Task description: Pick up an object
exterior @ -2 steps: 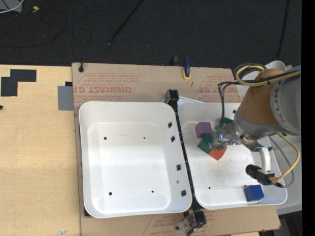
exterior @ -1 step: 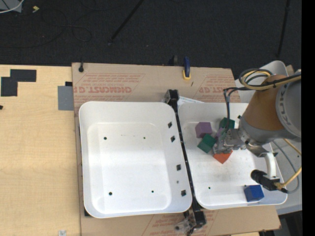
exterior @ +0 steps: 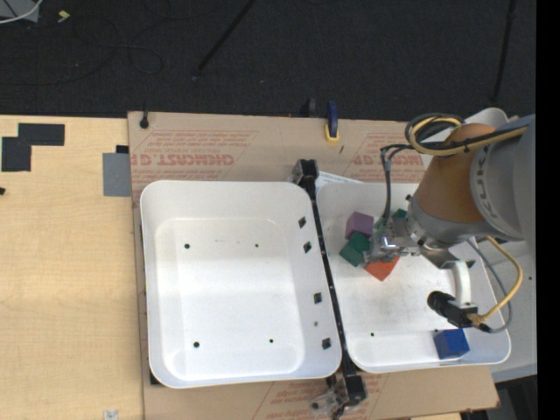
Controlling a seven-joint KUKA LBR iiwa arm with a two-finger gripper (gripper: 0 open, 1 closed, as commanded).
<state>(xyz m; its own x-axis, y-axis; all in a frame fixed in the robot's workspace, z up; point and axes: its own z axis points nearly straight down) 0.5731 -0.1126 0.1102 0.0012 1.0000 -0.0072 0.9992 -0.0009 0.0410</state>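
Note:
My gripper (exterior: 385,247) hangs low over the right bin (exterior: 411,357), near its upper middle. Directly beneath and touching its tip in the image lies an orange-red block (exterior: 381,271). Just left of the gripper sit a green block (exterior: 353,251) and, behind it, a purple block (exterior: 359,224). A blue block (exterior: 451,344) rests in the bin's front right corner. A small teal piece (exterior: 400,214) peeks out beside the wrist. The arm's grey and orange body covers the bin's back right part.
The left bin (exterior: 157,234) sits beside the right one, split from it by a black-clipped divider (exterior: 319,269). A white and black cable fitting (exterior: 451,300) dangles from the arm above the blue block. Cardboard (exterior: 201,147) lies under both bins.

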